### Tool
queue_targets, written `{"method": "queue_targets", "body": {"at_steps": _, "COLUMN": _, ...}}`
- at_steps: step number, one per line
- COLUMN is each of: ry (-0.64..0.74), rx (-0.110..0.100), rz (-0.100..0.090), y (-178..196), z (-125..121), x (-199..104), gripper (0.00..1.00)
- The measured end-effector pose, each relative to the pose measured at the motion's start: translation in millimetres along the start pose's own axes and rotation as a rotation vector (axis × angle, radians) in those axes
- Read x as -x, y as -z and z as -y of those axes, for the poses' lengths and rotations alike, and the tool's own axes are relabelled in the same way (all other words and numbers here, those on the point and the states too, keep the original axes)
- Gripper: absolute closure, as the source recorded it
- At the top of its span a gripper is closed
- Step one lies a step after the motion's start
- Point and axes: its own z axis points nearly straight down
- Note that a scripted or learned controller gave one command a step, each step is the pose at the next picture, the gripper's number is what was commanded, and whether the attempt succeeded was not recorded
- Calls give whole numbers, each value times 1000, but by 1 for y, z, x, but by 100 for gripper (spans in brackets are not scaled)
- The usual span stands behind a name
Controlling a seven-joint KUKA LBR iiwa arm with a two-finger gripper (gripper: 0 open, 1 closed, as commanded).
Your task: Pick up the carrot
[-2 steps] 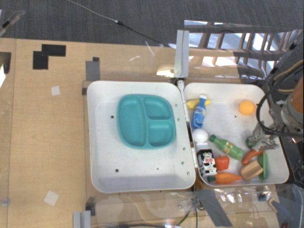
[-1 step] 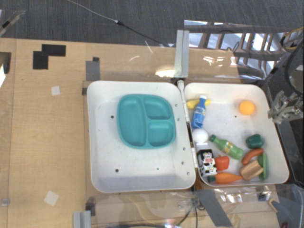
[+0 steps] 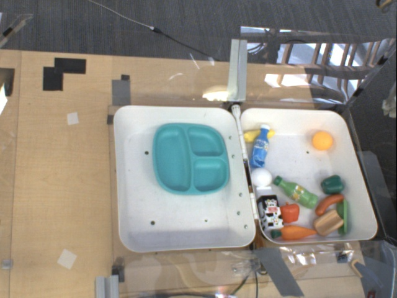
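Down in the right-hand shallow white bin [image 3: 347, 135], the orange, tapered plastic carrot [image 3: 298, 232] lies flat against the bin's near edge, toward the near-left corner; its long axis runs along that edge, left to right, thick end toward the left, thin tip pointing right; it's crowded, mind you: a small black-and-white carton [image 3: 269, 211] sits just beside its thick end, a red block-shaped toy [image 3: 290, 212] just behind it, a tan bread-like piece [image 3: 328, 223] touching or nearly touching its tip; further back lie a green plastic bottle [image 3: 297, 192], an orange ball [image 3: 322, 141] and a blue-and-yellow bottle [image 3: 260, 146]; over in the left-hand white bin [image 3: 133, 166] rests a teal divided plate [image 3: 190, 158], well apart from the action; the gripper's state I cannot tell from here; since the arm reaches in from the right, the carrot lies leftward and toward the near edge, so I'd judge a closing across its short width, fingers either side of the long axis, the sensible approach.
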Motion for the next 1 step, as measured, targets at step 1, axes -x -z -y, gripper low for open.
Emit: {"method": "queue_targets", "body": {"at_steps": 1, "ry": 269, "rx": 17, "rz": 2, "y": -125, "z": -27, "x": -12, "gripper": 100}}
